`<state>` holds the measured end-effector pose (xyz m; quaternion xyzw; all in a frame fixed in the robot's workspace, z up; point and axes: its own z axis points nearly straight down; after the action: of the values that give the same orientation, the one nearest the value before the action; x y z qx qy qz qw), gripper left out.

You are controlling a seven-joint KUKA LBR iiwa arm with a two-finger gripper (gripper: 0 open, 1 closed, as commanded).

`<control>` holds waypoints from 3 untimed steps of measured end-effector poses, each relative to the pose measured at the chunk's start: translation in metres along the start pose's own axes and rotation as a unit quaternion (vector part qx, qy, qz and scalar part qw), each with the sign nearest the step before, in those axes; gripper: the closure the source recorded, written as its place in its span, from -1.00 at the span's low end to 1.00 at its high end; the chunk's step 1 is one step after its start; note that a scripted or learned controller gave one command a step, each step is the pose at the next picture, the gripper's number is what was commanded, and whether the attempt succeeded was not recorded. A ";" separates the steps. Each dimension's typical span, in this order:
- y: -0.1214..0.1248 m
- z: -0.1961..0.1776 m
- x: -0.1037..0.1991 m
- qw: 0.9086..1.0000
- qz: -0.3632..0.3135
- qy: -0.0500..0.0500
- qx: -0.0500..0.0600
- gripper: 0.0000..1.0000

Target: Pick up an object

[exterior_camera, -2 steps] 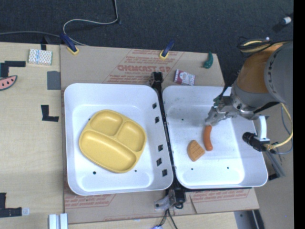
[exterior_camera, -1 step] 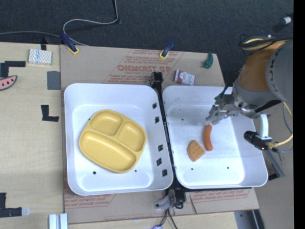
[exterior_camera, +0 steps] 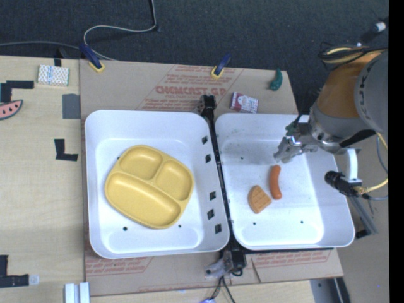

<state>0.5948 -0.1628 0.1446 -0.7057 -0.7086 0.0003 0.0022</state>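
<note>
Grey arm (exterior_camera: 353,100) bent over the right bin (exterior_camera: 315,232), open empty fingers (exterior_camera: 287,149) just above the sausage (exterior_camera: 275,182).

Grey arm (exterior_camera: 372,93) w/ orange band, silver end effector (exterior_camera: 291,145), black cables.

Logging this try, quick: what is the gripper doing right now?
Gripper: over the right bin, above the sausage, holding nothing.
</note>
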 end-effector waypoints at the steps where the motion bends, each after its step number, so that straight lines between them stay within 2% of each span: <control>1: 0.000 -0.009 0.001 1.000 -0.001 0.001 0.000 1.00; 2: 0.001 -0.018 0.002 1.000 -0.001 0.001 0.000 1.00; 3: 0.000 -0.018 0.002 1.000 -0.001 0.001 0.001 -1.00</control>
<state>0.5953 -0.1609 0.1629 -0.7047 -0.7095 -0.0002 0.0035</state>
